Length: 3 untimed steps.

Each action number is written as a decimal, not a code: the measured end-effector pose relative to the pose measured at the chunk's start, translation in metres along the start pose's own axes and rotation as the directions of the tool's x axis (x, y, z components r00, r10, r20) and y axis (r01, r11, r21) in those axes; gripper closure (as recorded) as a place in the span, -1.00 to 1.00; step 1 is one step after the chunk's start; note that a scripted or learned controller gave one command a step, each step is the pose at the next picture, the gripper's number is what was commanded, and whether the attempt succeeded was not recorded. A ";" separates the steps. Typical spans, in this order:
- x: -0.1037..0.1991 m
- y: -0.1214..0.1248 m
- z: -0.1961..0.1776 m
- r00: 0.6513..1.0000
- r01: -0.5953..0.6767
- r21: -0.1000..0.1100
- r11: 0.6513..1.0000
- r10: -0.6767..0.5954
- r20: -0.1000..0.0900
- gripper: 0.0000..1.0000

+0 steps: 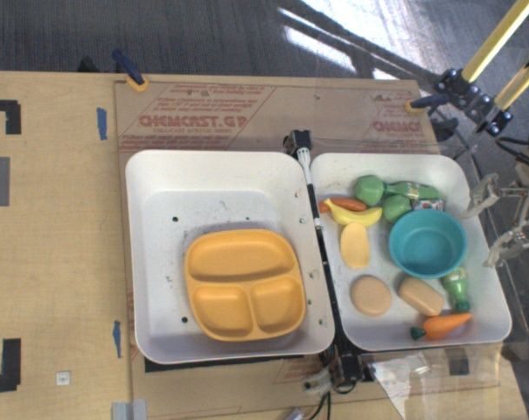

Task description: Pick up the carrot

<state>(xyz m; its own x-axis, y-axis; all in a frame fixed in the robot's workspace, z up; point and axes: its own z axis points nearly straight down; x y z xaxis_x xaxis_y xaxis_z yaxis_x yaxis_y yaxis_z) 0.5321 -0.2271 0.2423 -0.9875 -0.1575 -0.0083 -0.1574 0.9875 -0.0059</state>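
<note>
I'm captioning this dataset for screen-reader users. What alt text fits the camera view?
An orange carrot lies at the near edge of the right white bin, among toy foods and a teal bowl. The left white bin holds a yellow divided tray.

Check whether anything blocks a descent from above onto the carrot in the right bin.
Nothing lies on top of the carrot; it sits exposed at the near edge of the right bin. Close neighbours could crowd a grasp: a tan bread-like piece just behind it and a small green item beside that.
</note>
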 end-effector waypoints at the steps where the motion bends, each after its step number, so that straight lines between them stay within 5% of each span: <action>1: 0.045 0.011 0.023 1.000 0.017 -0.006 1.000 -0.017 -0.006 -1.00; 2: 0.034 0.037 0.027 1.000 0.018 -0.007 1.000 -0.018 -0.003 -1.00; 3: -0.107 0.085 0.121 0.995 -0.098 -0.012 0.995 0.098 -0.015 -1.00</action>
<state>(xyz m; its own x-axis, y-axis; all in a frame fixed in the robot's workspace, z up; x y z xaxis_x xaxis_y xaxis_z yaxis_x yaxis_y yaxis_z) 0.6258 -0.1264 0.1217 -0.9982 -0.0598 0.0062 -0.0597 0.9982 0.0069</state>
